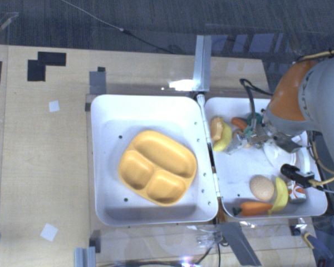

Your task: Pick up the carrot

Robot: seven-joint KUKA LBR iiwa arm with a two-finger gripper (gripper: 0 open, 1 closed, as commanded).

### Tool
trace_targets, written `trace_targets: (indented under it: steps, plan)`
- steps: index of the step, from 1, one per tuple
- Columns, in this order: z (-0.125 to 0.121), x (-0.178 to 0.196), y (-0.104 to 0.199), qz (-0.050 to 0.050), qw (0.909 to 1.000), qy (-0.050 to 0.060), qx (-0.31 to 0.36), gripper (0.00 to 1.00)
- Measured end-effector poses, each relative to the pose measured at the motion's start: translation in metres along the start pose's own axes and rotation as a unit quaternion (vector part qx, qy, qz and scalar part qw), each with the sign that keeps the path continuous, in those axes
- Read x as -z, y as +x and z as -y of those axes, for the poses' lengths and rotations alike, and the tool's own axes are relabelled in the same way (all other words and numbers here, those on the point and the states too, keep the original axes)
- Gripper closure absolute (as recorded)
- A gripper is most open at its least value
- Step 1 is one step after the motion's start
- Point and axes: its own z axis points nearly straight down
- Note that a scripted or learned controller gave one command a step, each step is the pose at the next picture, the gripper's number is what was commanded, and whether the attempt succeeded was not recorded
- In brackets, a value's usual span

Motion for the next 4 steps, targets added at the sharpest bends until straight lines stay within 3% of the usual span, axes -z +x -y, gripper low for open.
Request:
trace_targets:
  steps: [1,2,3,4]
  plan:
    - [-0.015,0.013,0.010,0.003,0.9883,0.014,-0.152,0.00]
    - [0.051,0.002,0.041,0.003,0.9978,-0.001,-0.066,0.00]
    - [0.002,0.005,0.017,0.003,0.9622,0.001,-0.272,0.00]
    - [-0.002,0.171,-0.034,0.003,0.8940,-0.002,-0.448,0.00]
